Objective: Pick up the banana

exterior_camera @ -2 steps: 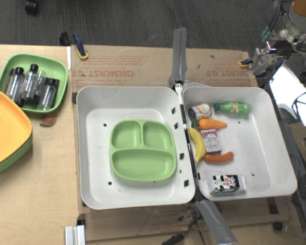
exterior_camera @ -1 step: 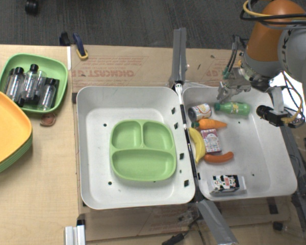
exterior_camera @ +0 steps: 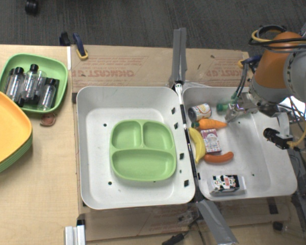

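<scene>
The yellow banana (exterior_camera: 197, 145) lies in the right bin (exterior_camera: 262, 175), curved along its left wall. It touches a pink box (exterior_camera: 210, 140) on its right side. An orange carrot (exterior_camera: 212, 124) lies just above it. The gripper (exterior_camera: 233, 107) hangs over the upper part of the right bin, up and to the right of the carrot and well apart from the banana. Behind it, the grey arm with its orange band (exterior_camera: 275, 68) reaches in from the right.
The right bin also holds a small can (exterior_camera: 200, 110), a red sausage (exterior_camera: 219, 157) and a black-and-white carton (exterior_camera: 225, 184). A green divided plate (exterior_camera: 143, 150) lies in the left bin (exterior_camera: 92, 188). A green tray of bottles (exterior_camera: 33, 83) and stacked yellow plates (exterior_camera: 7, 137) sit far left.
</scene>
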Controlling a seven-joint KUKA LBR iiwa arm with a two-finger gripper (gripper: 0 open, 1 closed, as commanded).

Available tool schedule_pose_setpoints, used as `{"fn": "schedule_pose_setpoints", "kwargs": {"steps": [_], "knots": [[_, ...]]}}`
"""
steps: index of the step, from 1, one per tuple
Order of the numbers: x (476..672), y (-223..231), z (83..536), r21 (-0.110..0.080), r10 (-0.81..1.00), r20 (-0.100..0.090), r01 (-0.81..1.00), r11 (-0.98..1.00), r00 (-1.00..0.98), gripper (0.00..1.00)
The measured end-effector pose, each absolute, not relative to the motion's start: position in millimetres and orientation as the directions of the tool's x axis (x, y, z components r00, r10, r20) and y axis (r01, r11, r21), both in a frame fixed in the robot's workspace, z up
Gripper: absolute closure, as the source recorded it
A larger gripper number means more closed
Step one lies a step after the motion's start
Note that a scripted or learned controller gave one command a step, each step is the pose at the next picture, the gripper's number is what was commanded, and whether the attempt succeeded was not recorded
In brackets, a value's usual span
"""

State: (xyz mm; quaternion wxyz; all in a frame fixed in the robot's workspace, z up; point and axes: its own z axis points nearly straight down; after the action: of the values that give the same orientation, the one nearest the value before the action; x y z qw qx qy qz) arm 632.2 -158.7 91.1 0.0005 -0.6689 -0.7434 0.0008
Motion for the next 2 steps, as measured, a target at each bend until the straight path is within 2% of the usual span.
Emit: {"fn": "schedule_pose_setpoints", "kwargs": {"steps": [1, 2], "knots": [[606.1, -166, 200, -0.001, 0.999, -0.001, 0.999, -0.037, 0.037, 1.00], [649.9, -128, 279, -0.001, 1.000, -0.002, 1.000, -0.031, 0.031, 1.00]]}}
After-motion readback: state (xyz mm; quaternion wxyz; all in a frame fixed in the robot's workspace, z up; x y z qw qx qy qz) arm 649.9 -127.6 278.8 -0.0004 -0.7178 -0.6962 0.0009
